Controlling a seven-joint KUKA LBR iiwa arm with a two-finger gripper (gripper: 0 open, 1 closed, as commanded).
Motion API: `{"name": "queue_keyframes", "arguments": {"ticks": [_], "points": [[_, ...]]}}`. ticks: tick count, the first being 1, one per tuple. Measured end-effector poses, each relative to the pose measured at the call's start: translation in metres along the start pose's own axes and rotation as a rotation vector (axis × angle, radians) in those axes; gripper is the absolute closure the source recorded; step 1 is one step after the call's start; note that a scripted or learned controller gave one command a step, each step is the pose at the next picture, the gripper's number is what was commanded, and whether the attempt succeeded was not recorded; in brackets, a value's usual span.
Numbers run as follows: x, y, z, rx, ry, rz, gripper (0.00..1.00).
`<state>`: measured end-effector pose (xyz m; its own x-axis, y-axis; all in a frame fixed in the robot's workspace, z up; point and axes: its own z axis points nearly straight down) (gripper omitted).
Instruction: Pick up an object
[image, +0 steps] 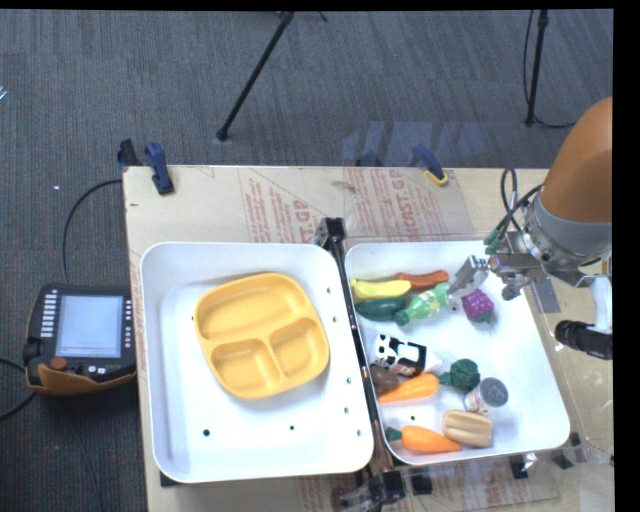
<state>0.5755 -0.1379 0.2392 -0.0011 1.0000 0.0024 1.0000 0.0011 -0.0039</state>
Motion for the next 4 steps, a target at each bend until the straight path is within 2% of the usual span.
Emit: {"name": "queue_keyframes", "arguments": {"ticks": [1,2,3,4], "points": [[-0.062,0.056,0.126,-0.033,-0.005,0.19,0.0],[-0.06,0.048,0.132,-0.038,0.012,0.364,0.0],[-0.062,0.047,0.122,-0.034,0.006,0.358,1.0],[0.002,0.07,0.05,-0.005,0.001,0.607,1.0]]}}
